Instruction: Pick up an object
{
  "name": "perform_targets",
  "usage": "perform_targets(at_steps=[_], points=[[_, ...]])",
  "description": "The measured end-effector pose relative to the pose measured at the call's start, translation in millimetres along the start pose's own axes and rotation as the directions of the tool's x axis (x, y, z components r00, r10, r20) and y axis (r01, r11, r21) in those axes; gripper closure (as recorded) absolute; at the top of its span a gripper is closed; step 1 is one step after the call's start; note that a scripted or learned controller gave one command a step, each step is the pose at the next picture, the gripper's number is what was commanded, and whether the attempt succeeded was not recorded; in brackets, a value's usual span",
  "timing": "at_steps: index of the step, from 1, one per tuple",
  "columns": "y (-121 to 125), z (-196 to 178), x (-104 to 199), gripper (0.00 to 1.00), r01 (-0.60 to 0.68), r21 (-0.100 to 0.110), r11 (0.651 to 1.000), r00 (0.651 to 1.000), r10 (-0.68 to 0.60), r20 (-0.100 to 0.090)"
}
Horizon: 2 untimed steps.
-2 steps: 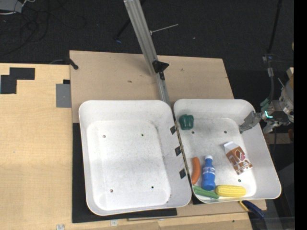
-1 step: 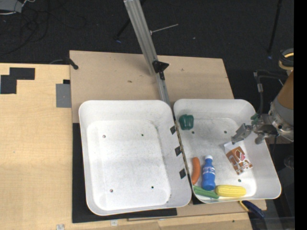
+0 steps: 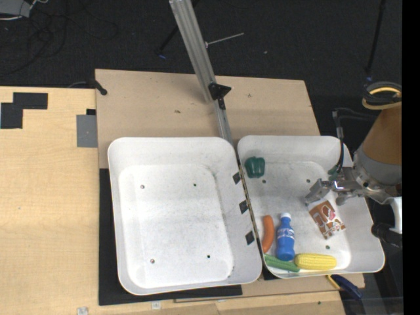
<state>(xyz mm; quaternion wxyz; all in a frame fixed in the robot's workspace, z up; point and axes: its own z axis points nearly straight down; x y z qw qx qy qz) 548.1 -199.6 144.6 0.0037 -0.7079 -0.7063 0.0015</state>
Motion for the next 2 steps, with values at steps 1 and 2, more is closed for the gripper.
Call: perform_targets(at_steps=[1,2], points=[[0,52,1,0.00,0.000,-0.004,1.000,1.000,0.000,0.002],[0,41,-1,1.00,-0.006,-0.004,1.000,1.000,0.006,0.002]])
